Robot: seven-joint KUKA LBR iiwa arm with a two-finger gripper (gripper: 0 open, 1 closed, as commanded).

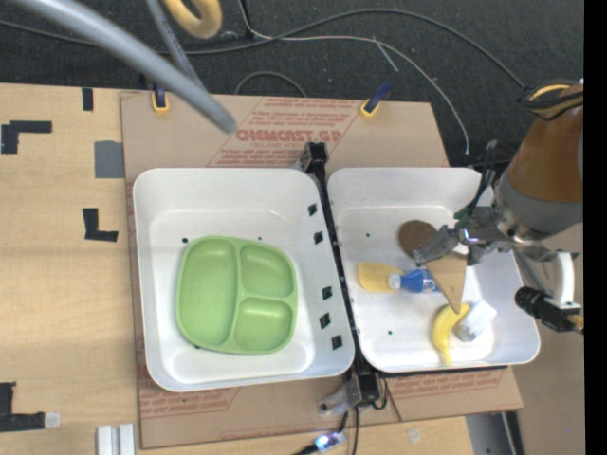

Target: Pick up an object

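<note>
The right bin (pixel 379 192) holds several objects. A brown round piece (pixel 413 236) lies near its middle. Below it lies a yellow bottle (pixel 377 277) with a blue cap (pixel 414 281). A tan wedge (pixel 455 288) sits right of the cap. A yellow banana (pixel 444 333) and a small white and grey item (pixel 477 318) lie by the bin's front wall. My gripper (pixel 446 244) hangs low over the bin, just right of the brown piece and above the wedge. I see nothing held in it.
The left bin (pixel 152 207) carries a green divided plate (pixel 237 295). A black divider (pixel 327 254) runs between the bins. The arm's body (pixel 545 178) covers the right bin's right side. Cables cross the dark floor behind.
</note>
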